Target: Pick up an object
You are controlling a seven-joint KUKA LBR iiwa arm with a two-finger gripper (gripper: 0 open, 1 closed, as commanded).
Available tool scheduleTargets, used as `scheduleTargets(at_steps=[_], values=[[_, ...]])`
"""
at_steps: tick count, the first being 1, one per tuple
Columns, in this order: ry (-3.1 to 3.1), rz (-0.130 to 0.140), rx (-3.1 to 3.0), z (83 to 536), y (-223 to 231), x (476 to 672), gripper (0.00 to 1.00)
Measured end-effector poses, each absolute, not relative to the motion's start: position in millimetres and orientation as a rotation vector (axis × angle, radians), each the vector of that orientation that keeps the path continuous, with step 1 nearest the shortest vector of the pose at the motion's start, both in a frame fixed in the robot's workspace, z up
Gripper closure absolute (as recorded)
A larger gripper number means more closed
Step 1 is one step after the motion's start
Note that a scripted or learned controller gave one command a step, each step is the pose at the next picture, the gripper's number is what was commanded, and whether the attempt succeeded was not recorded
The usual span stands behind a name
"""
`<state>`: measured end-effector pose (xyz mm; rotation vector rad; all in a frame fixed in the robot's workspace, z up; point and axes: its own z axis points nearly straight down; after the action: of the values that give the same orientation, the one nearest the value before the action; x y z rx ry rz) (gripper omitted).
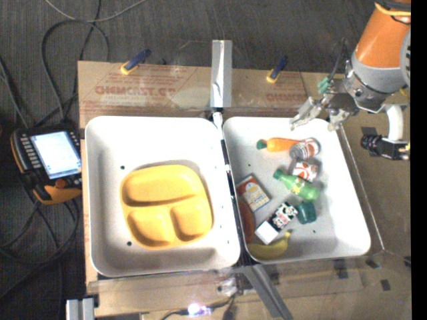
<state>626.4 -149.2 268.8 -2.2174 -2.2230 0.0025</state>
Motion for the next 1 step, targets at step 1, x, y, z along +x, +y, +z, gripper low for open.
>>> scheduleTargets(at_steps=[1], values=[[-2.26, 0.006, -2.18, 164.6, -147.5, 623.9, 0.0]])
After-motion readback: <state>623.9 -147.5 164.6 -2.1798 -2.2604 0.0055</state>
